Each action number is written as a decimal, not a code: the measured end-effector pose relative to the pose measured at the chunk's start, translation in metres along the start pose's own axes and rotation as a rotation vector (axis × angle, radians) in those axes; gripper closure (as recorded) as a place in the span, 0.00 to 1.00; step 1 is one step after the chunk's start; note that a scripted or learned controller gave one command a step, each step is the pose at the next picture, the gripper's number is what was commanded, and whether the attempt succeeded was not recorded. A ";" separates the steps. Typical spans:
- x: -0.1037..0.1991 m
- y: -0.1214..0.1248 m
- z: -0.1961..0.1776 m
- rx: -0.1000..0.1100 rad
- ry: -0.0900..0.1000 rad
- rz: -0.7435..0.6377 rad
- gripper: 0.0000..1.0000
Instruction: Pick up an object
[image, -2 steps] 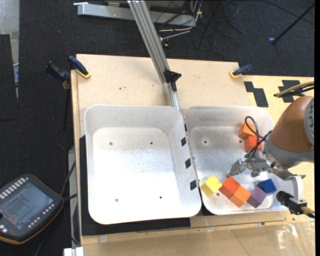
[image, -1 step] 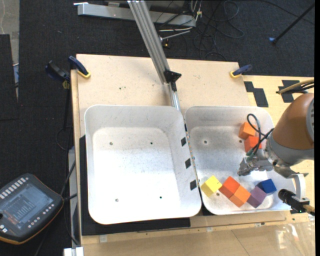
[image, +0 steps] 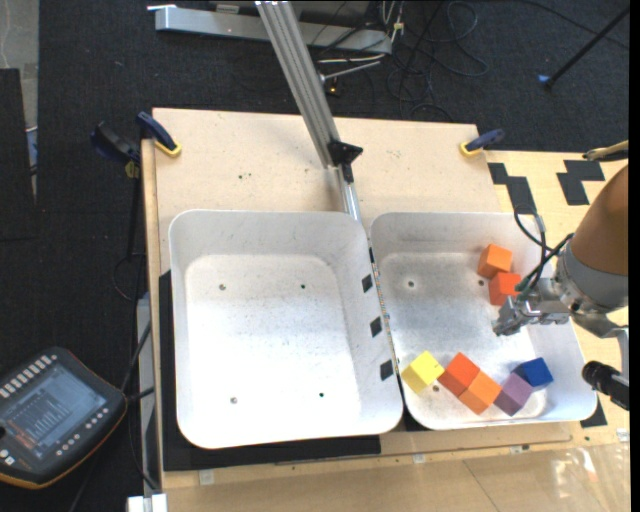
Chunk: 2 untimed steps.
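The right bin (image: 430, 250) holds several small blocks. Two orange blocks sit near its right wall, one (image: 494, 260) farther back and one (image: 503, 287) just in front of it. Along the front lie a yellow block (image: 423, 370), a red-orange block (image: 461, 373), an orange block (image: 481, 391), a purple block (image: 514, 392) and a blue block (image: 535, 373). My gripper (image: 508, 322) hangs low over the right side of this bin, just in front of the nearer orange block and behind the blue one. Nothing shows between its fingers.
The left bin (image: 265, 320) lies beside the right one. A slanted metal pole (image: 305, 80) comes down to the back of the seam between the bins. Clamps sit at the bench's back corners (image: 160, 135) (image: 482, 141). A teach pendant (image: 50, 410) rests at the lower left.
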<state>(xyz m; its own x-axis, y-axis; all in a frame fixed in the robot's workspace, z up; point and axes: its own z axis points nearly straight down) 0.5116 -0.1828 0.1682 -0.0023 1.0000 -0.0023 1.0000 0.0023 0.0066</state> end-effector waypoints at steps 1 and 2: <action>0.000 0.004 -0.064 -0.002 -0.001 -0.001 1.00; 0.000 0.005 -0.068 0.005 0.001 0.000 1.00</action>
<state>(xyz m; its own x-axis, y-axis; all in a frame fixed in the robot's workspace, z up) 0.5158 -0.1830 0.2363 -0.0027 1.0000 -0.0013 1.0000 0.0027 0.0019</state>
